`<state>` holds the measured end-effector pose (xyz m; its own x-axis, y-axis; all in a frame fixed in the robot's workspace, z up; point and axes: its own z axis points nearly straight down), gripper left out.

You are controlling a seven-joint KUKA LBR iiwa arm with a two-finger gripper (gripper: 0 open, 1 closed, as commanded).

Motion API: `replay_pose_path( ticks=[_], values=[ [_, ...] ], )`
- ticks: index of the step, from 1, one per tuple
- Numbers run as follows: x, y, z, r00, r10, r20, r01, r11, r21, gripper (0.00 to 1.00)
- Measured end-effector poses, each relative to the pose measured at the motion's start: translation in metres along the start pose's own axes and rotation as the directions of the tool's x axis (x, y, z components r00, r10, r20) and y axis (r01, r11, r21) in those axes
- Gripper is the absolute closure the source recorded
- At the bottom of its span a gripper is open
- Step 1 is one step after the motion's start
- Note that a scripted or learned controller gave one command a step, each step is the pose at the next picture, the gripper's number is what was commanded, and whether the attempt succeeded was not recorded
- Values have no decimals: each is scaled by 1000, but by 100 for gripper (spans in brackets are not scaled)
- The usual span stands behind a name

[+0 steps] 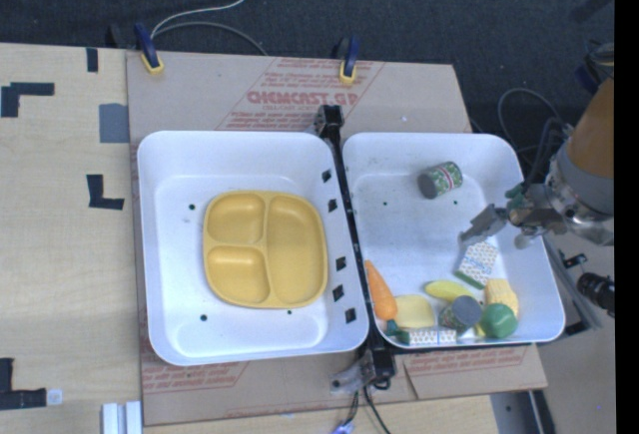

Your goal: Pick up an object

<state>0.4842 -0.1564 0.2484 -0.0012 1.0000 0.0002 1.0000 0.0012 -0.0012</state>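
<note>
Can (pixel 440 179), small, lying on its side at the far part of the right bin (pixel 399 222), well apart from the toy food heap in the near right corner. Likely light, stiff, smooth, apt to roll; take across its round body. Gripper (pixel 502 222) hangs spread and empty above the bin's right side.

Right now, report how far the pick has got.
Done: nothing is lifted. The can, carrot, corn cob and other toy foods all lie in the right bin. In hand: the gripper hangs open above that bin's right side, holding nothing. Left: descend, close, lift.
</note>
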Motion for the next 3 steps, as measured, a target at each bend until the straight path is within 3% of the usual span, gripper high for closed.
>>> replay_pose_path(
  ticks=[1, 2, 3],
  values=[
    [-19, 41, 143, 1000, 0, 0, 0, 1000, -4, 0],
    [27, 116, 162, 1000, -2, 1, 2, 1000, -7, 0],
    [-45, 97, 161, 1000, 1, 5, -1, 1000, -7, 0]
  ],
)
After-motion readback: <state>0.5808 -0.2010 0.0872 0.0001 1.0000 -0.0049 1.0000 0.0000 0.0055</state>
